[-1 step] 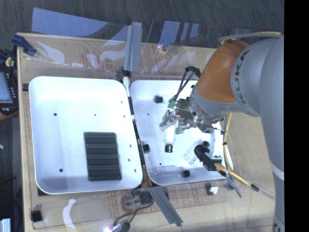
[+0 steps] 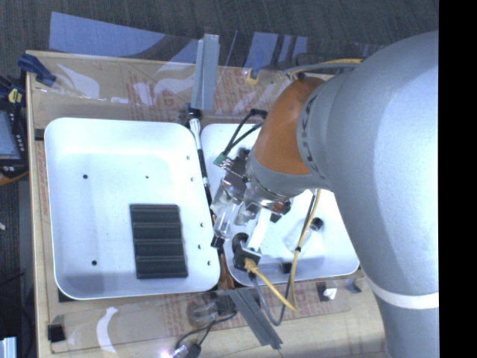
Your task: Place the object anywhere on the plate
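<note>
Though task names plate, only candidate seen: dark ribbed rectangular slab [image 2: 158, 240], lying flat in left bin [image 2: 67, 140]. Object to move: not identifiable. Arm [image 2: 350, 140] over right bin [image 2: 339, 263]. Hand [image 2: 232, 216] low at bin divide; grip state indeterminate. Handling, grasp point: cannot judge.

No legible text; faint reddish print on the bench [image 2: 149, 92], perhaps lettering
</note>
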Robot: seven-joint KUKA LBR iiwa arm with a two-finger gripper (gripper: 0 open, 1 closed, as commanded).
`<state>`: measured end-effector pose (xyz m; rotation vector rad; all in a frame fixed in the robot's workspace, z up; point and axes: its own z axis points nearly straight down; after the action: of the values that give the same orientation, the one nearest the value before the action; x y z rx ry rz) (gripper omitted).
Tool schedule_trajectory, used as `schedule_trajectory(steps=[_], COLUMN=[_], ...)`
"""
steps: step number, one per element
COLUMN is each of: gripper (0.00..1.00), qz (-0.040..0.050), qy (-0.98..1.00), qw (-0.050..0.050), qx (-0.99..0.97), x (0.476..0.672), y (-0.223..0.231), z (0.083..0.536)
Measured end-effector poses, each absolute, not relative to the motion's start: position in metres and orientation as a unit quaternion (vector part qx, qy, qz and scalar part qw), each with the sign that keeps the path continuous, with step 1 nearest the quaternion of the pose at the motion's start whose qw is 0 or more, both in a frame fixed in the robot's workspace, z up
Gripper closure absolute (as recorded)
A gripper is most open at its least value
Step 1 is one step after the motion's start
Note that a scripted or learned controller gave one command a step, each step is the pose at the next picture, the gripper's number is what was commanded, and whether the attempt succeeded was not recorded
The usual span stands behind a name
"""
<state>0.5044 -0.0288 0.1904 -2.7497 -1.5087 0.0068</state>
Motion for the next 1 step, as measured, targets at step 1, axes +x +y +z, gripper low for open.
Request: schedule_trajectory(steps=[1], gripper=[1.00], qz=[0.0035], qy=[-0.290], qw=[0.003], qx=[-0.957], x=[0.4756], y=[0.0055], z=[0.1989])
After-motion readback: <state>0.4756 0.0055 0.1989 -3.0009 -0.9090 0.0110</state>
